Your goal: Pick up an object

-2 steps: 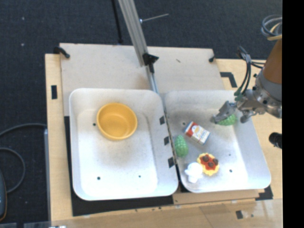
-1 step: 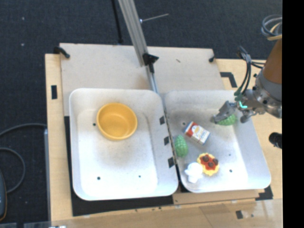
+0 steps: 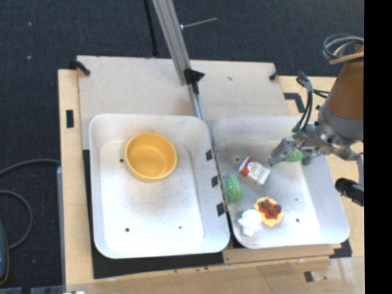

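Two shallow white bins sit side by side on the counter point(image 3: 73, 164). Left bin point(image 3: 153, 225): one yellow bowl point(image 3: 150, 156), upright, toward the bin's far left corner. Right bin point(image 3: 318, 207): four loose items plus the arm. A red-and-white carton point(image 3: 254, 171) lies tilted near the bin's middle; a green textured object point(image 3: 233, 188) rests against the bin's left edge; a small white object point(image 3: 249, 222) lies at the near left corner, just beside a yellow piece with red and dark bits on top point(image 3: 269, 212). The arm point(image 3: 346, 100) enters over the right bin's far right side. The pincer point(image 3: 293, 152) hangs low over the far half of the bin, with a small green object point(image 3: 295, 155) right at its tip; whether the fingers grip it or how wide they stand, cannot tell.
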You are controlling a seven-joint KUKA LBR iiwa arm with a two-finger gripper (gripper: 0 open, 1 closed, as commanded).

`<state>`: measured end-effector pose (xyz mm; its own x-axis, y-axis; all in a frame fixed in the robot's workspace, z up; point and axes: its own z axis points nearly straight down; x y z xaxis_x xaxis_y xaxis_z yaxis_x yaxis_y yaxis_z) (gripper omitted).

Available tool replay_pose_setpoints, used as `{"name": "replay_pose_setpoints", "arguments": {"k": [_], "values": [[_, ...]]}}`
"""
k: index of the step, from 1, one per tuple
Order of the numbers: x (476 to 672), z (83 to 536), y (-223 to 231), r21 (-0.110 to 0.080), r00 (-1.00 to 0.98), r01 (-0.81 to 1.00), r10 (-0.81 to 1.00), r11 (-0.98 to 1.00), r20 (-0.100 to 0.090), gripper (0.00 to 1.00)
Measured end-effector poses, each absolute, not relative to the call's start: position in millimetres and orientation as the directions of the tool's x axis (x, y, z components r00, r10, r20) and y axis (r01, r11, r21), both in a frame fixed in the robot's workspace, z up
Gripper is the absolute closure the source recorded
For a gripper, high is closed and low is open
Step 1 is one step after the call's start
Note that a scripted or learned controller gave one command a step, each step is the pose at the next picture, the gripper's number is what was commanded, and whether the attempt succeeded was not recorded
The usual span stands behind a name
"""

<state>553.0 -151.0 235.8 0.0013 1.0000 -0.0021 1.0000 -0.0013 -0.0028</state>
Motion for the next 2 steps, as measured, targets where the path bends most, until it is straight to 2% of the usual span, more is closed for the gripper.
{"name": "replay_pose_setpoints", "arguments": {"k": [1,2], "values": [[549.1,172.8,-154.3,-0.006,0.001,1.0,1.0,-0.001,-0.001,0.0],[548.7,130.4,-155.3,-0.003,0.001,1.0,1.0,-0.001,-0.002,0.0]]}}
